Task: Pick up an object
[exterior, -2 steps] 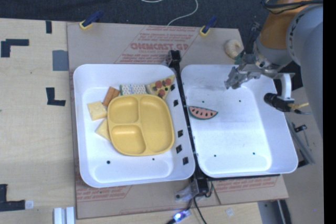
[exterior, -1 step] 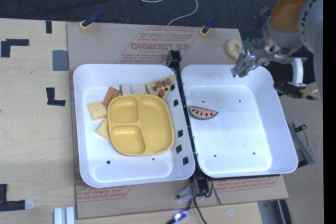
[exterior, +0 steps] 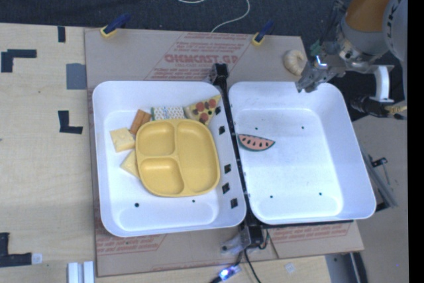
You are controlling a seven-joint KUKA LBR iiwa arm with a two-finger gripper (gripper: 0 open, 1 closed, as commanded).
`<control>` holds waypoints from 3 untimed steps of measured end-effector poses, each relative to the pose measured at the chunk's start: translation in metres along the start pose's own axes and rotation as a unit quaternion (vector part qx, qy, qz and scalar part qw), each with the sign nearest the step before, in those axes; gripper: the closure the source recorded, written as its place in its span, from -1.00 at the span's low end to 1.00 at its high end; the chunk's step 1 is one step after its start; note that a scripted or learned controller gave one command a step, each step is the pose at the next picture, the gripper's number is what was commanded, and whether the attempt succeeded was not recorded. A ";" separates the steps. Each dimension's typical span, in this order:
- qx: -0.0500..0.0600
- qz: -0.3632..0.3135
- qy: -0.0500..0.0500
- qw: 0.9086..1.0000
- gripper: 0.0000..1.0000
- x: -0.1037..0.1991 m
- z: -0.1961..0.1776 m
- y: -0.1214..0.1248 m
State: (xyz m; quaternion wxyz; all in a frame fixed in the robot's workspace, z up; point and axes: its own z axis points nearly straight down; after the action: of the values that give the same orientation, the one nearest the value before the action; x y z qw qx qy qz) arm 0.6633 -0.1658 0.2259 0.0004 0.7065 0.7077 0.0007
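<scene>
Two shallow white bins are set side by side on a cardboard sheet [exterior: 199, 56], with a black divider strip [exterior: 228, 142] between them, an arrangement judged to keep loose items corralled within the arm's reach. The left bin [exterior: 106, 162] is crowded: a yellow compartment plate [exterior: 177, 157] of smooth, glossy plastic with rounded corners and three recesses is laid near its centre, and flat toy food pieces are tucked along the plate's rim from nine to one o'clock, among them a pale cracker [exterior: 122, 140], a brown wafer [exterior: 140, 120] and a pizza slice [exterior: 203, 108], partly overlapped by the plate. The right bin [exterior: 344, 162] is nearly bare; a single watermelon slice [exterior: 255, 142], a thin flat crescent of red with a green rind, is lying at about nine o'clock on its floor, well apart from the walls and judged the easiest target for picking. The gripper [exterior: 310, 79] is held over the bin's rim at about one o'clock, well apart from the slice. Nothing is seen between its fingers, and whether they are spread or closed cannot be told. A rounded beige object [exterior: 293, 61] is resting on the cardboard just beside the gripper, outside the bin.
</scene>
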 end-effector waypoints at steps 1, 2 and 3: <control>0.002 -0.001 0.000 1.000 1.00 0.045 -0.009 -0.035; 0.003 0.000 0.000 1.000 1.00 0.074 0.010 -0.063; 0.001 0.000 0.000 1.000 1.00 0.068 -0.002 -0.065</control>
State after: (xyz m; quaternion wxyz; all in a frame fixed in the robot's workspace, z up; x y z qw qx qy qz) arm 0.5986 -0.0974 0.2273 -0.0002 0.7065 0.7077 -0.0001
